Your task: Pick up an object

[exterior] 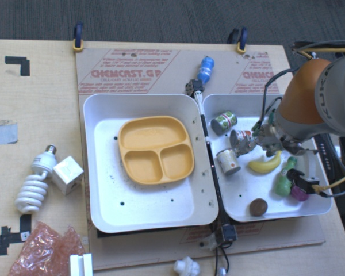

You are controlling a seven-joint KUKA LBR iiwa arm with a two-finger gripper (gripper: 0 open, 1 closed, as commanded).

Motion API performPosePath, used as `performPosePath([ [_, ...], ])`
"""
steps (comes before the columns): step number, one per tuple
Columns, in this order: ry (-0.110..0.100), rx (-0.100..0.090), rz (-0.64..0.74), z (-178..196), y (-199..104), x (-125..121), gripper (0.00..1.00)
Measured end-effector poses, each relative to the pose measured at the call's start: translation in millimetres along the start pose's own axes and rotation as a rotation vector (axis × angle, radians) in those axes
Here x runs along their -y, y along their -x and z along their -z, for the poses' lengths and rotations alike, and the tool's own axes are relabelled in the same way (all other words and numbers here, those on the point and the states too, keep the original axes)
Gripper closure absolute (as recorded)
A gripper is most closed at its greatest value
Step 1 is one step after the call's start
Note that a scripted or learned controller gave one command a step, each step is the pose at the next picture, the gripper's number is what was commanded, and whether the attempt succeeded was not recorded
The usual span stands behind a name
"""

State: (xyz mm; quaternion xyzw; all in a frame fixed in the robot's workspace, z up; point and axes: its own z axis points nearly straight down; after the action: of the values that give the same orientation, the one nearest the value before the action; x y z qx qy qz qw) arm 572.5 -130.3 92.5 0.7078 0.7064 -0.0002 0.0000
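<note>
Grey and orange, the arm (313, 99) was reached over the right bin (236, 209); the claw (246, 144) was lowered beside the banana (264, 164).

Arm (325, 99) cut off by the right edge, covering the right bin's (241, 211) far corner. Gripper (246, 144) too small and dark for reading the fingers. Green and purple things (287, 183) partly hidden under cables. Pink crinkled bag (43, 252) and white block (80, 264) cut by the bottom edge. Labels on the small cans (224, 121) unreadable.
</note>
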Motion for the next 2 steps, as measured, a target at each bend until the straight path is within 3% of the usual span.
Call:
performPosePath([
  [1,0.001,0.001,0.004,0.7,-27.4,-86.7,0.0],
  [2,0.0,0.0,0.0,0.2,-38.0,-49.6,0.0],
])
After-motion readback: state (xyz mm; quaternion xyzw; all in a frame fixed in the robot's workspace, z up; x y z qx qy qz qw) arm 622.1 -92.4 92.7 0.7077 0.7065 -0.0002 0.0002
